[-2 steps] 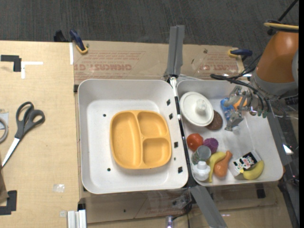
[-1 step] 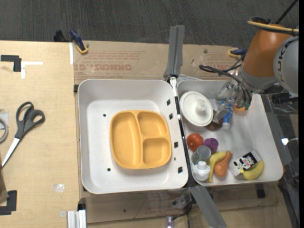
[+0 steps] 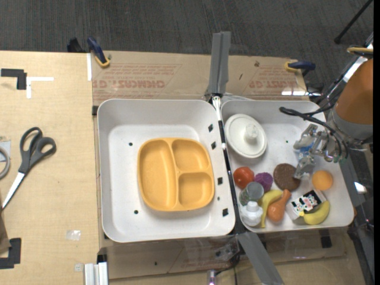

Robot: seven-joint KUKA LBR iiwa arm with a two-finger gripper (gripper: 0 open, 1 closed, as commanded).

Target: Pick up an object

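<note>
Hovering with nothing visibly between them, my gripper (image 3: 306, 159) jaws' gap is too blurred to judge; next I descend onto the brown disc (image 3: 285, 174) just beside.

One fixed camera, high over the bench, looking down at a slant. Far enough to take in both bins: left bin (image 3: 113, 177) well left of the gripper (image 3: 304, 159), right bin (image 3: 279, 108) under it. Arm (image 3: 356, 100) enters just right of the gripper. Floor runs along the top, beyond the gripper.
</note>
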